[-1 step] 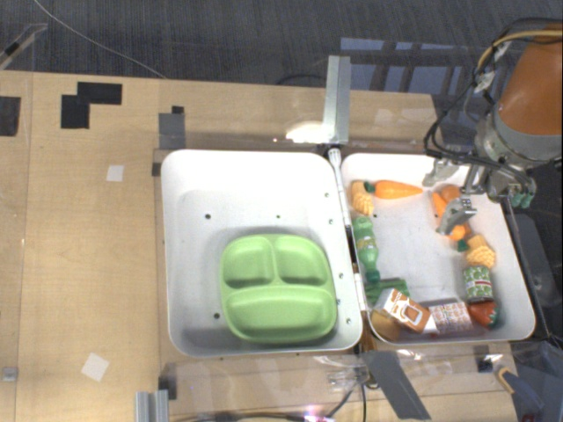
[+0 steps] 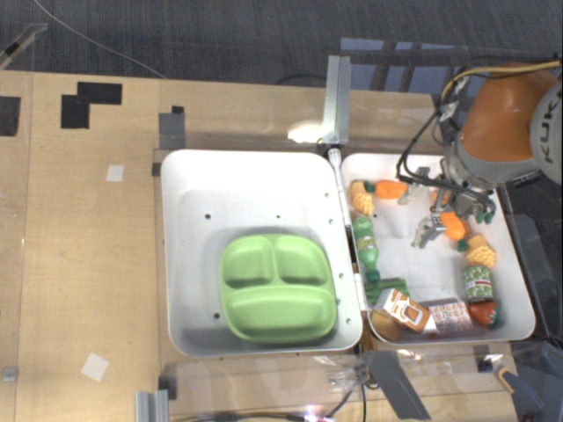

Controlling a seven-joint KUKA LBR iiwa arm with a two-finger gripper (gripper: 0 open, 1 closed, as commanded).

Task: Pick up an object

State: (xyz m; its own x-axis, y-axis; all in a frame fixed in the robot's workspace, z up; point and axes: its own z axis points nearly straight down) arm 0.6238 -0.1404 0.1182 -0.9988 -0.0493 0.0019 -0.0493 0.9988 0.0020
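Hovering gripper (image 2: 437, 222) beside orange toy (image 2: 454, 226); fingers' state unclear, wrist hiding bin (image 2: 440, 266) corner.

Part of large dark lettering, seemingly a "K", shows on the grey arm (image 2: 547, 130) at the right edge. The small packages (image 2: 449, 316) in the right bin (image 2: 519, 280) carry printed labels too small to read.

A light green, three-compartment plastic tray (image 2: 279, 287) lay in the left shallow white bin (image 2: 189, 192), toward its near edge. Beyond the bin, black rectangular markers (image 2: 91, 102) sat on the pale wooden bench (image 2: 79, 262); grey carpet (image 2: 220, 25) lay farther back.
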